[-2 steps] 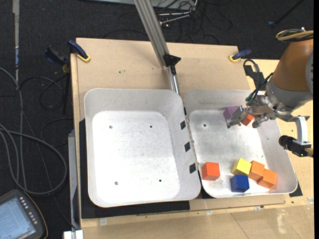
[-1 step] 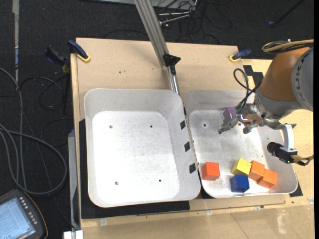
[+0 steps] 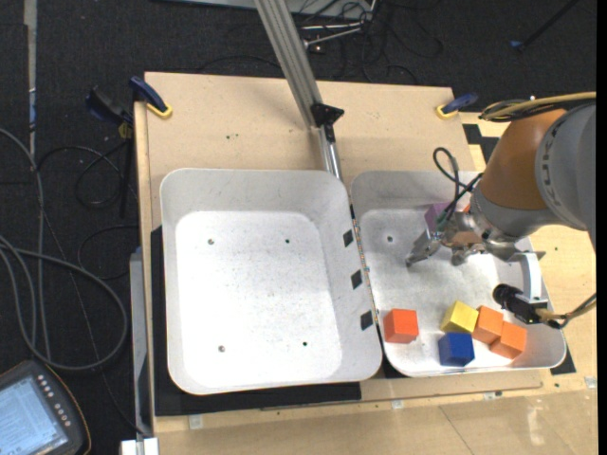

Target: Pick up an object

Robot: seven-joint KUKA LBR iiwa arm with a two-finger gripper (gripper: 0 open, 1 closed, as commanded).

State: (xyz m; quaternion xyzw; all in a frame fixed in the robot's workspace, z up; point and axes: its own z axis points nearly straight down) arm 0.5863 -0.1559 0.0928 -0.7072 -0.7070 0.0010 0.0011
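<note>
— Dark carpet and cables surround the wooden tabletop (image 3: 237, 121); what sits on it?

— Two white bins. The right bin (image 3: 379, 197) has the grey arm (image 3: 541, 173) over it, with the fingers (image 3: 438, 246) hanging spread, pinching nothing.

— And the objects?

— Below the fingers, near the bin's front wall: an orange cube (image 3: 401, 324), a yellow block (image 3: 461, 317), a blue cube (image 3: 456, 349), and two orange blocks (image 3: 500, 332) touching. A purple piece (image 3: 432, 214) shows just above the fingers, partly hidden.

— The left bin (image 3: 180, 254)?

— Well apart, to their left.
</note>
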